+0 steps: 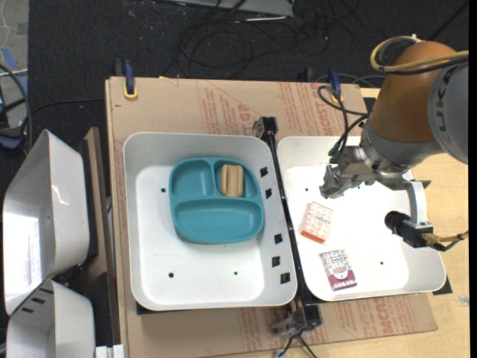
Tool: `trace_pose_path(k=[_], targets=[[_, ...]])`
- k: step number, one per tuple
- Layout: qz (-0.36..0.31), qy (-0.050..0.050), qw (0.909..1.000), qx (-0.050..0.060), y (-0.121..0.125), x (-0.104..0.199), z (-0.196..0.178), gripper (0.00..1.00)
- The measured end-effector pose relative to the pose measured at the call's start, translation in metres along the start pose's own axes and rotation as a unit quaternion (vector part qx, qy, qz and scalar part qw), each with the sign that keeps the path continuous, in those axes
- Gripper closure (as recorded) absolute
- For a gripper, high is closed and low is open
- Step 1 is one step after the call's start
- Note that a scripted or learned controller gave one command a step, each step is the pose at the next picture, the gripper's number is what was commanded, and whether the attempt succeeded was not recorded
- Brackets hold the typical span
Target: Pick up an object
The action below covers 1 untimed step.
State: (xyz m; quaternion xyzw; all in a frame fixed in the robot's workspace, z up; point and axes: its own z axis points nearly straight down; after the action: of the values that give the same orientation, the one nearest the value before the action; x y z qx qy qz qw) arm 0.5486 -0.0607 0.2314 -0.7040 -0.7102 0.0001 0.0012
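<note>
1. The thing closest to the gripper is a small flat orange and white packet (317,222). It lies in the white plastic bin on the right (428,271), near the bin's middle. Nothing has lifted it yet.

2. The grey metal gripper (337,183) hangs over the right bin, just at 1 o'clock from the orange packet. I see nothing between its tips. I cannot tell how it is set from here. It looks low over the bin floor, but not on the packet.

3. So I think the job is only just begun. The arm has reached in, but the grab and the lift are both left to do.

4. A second thing could be picked too: a small flat card with a dark red and white picture (338,268). It lies at 5 o'clock from the orange packet, near the bin's front edge.

5. Count in the right bin: two flat things, one orange packet and one red card.

6. The white plastic bin on the left (141,222) holds one teal plastic tray with three sections (216,218).

7. One light brown wooden block (232,180) sits in the tray's section at 1 o'clock.

8. Count in all: two bins, one tray, one block, two flat things and one grey arm with an orange band (414,99).
</note>
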Motion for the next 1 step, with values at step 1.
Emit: trace_pose_path(k=[1], targets=[[0.000, -0.001, 1.0000, -0.002, 0.0001, 0.0534, -0.0091, 1.00]])
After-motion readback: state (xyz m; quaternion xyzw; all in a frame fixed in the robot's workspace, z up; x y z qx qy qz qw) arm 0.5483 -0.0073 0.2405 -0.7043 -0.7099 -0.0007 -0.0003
